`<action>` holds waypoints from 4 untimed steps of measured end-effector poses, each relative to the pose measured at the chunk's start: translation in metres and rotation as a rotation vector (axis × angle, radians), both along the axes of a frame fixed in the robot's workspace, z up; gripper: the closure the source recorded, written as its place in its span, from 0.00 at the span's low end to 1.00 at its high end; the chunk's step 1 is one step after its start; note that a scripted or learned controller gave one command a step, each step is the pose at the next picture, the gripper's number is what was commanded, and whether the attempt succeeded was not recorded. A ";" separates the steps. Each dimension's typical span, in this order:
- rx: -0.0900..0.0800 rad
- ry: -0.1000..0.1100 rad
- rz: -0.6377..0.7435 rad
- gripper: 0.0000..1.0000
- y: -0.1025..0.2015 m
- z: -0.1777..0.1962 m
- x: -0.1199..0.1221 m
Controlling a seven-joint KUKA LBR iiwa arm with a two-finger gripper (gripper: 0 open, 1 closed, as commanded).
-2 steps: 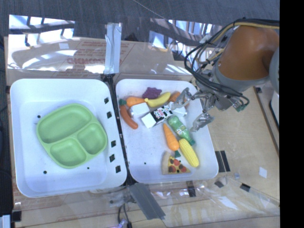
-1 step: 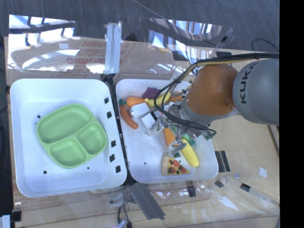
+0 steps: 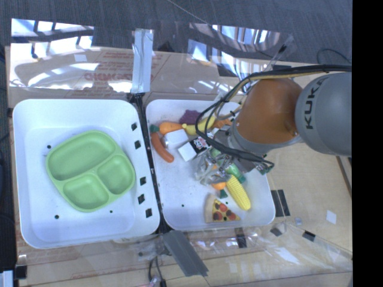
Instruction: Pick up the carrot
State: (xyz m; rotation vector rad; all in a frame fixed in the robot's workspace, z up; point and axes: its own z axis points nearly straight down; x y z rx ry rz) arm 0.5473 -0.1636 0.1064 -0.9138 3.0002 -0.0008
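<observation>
Two white bins [image 3: 24, 160]; one green plate [image 3: 90, 169]; one carrot [image 3: 170, 126].
End effector [image 3: 210, 166] hanging over clutter, grip state hiding, unreadable.

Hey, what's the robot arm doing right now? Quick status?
Gripper low in right bin, grip unclear. Carrot untouched near bin's top left. Hot dog, white blocks crowd it.

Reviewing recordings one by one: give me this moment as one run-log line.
arm: over right bin | gripper: low among toys, grasp unclear | carrot: lying by bin's back-left | left bin: green plate
</observation>
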 end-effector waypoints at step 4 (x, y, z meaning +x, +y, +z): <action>-0.011 0.000 1.115 1.00 0.004 0.094 -0.061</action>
